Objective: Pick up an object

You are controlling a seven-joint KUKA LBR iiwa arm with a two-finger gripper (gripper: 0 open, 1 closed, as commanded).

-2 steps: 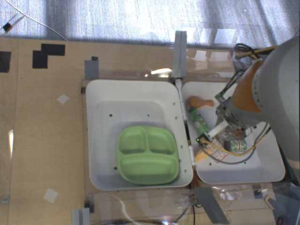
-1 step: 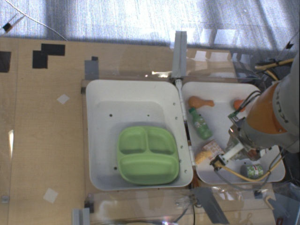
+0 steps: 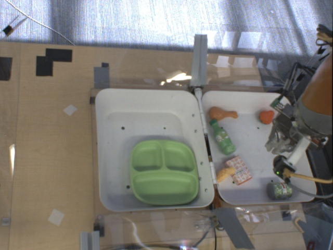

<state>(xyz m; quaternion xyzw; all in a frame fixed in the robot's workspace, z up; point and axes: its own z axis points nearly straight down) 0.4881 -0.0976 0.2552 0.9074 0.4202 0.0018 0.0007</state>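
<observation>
Nearest the camera in the right bin [image 3: 250,194] lies a small green can [image 3: 281,190], close to the front right corner; it looks rigid and light, with a smooth curved wall that could slip, so a hold across its width at mid-length seems soundest. Just left of it, a flat red-and-white packet [image 3: 239,170] rests touching a yellow item [image 3: 224,174]; the packet looks thin, light and hard to pinch from above. Farther back, a green bottle [image 3: 222,138] lies on its side near the bin's left wall, likely light, stiff and prone to rolling; across the body is the better hold. Beyond it sit an orange drumstick-shaped toy [image 3: 222,113] and a small orange-red object [image 3: 266,116], both apparently light. The left bin [image 3: 112,113] holds a green divided plate [image 3: 164,172]. The gripper [image 3: 277,139] hangs over the right bin's right side, above the can, touching nothing visibly; whether its jaws are open or closed cannot be told.
</observation>
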